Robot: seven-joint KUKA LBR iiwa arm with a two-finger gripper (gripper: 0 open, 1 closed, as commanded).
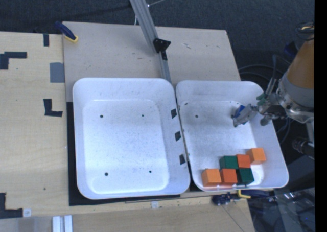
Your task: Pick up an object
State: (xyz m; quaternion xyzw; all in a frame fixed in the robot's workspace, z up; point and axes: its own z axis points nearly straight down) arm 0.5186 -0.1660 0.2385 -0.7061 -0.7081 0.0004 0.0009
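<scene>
Six blocks [234, 168] sit untouched at the lower right of the right bin [214, 98], our hand [253, 114] hangs above and apart from them at mid-right, grip state we can't tell, nothing visibly held, so pickup not yet done.

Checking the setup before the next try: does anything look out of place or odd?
Nothing stands out. The blocks sit clustered in the right bin's near corner, none spilled over the rim. The claw hovers over that bin's far right side, apart from them.
</scene>
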